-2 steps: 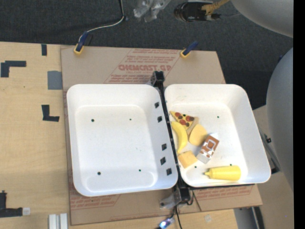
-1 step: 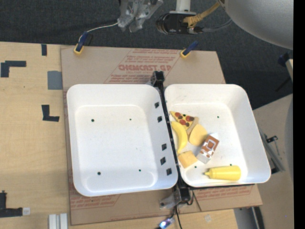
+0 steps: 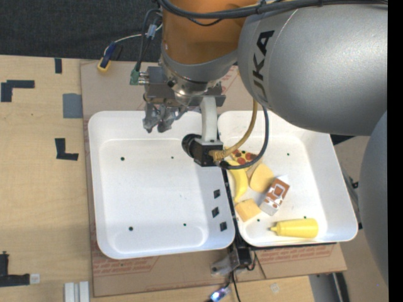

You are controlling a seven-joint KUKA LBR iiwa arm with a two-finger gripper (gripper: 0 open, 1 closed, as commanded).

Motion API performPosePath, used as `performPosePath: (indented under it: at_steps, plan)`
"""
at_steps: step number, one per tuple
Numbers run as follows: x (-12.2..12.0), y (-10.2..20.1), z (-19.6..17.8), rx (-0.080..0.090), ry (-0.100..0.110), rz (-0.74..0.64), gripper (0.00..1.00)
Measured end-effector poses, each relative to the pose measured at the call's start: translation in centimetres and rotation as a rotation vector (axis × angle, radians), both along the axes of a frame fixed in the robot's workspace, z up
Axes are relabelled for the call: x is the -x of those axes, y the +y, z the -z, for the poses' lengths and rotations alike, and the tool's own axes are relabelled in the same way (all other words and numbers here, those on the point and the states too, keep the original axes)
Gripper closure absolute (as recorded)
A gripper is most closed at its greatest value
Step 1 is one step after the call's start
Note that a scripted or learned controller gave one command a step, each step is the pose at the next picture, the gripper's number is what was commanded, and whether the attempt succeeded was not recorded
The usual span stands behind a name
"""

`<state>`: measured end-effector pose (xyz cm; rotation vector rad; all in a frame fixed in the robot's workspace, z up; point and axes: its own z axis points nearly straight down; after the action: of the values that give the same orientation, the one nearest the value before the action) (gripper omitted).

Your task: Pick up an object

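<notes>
Grey arm (image 3: 315,55) noted filling the view from 12 to 3 o'clock. Its orange band (image 3: 208,17) is seen at 12 o'clock.

Tan bench (image 3: 38,187) recorded along the 9 o'clock side.

Two white bins are set side by side, rims touching. Left bin (image 3: 157,231) is logged at the centre of the view, right bin (image 3: 327,168) at 4 o'clock.

Gripper (image 3: 159,123) is seen hanging over the left bin's rim at that bin's 12 o'clock. Nothing is seen gripped. Whether the claw is wide or narrow cannot be told from this angle.

Objects for picking are all logged in the right bin, well apart from the gripper:
- yellow bottle (image 3: 295,228), lying on its side at the bin's 6 o'clock, by the near wall;
- curved yellow piece (image 3: 239,182), at 9 o'clock, against the shared wall;
- yellow wedge (image 3: 261,176), touching the curved piece at its 3 o'clock;
- patterned box (image 3: 276,195), tilted, near the bin's middle;
- yellow block (image 3: 247,210), at 7 o'clock;
- small red piece (image 3: 244,160), at 10 o'clock, partly hidden.
</notes>
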<state>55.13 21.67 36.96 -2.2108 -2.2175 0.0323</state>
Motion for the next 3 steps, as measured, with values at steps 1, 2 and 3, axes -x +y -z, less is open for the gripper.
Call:
performPosePath:
  at_steps: [1, 2, 3]
  plan:
    - [-2.8, 1.0, -9.0, -0.010, -0.029, -0.001, 1.00]
    - [-3.0, 1.7, -17.1, -0.011, -0.030, -0.001, 1.00]
    - [6.4, 1.7, -16.7, -0.009, -0.019, -0.004, 1.00]
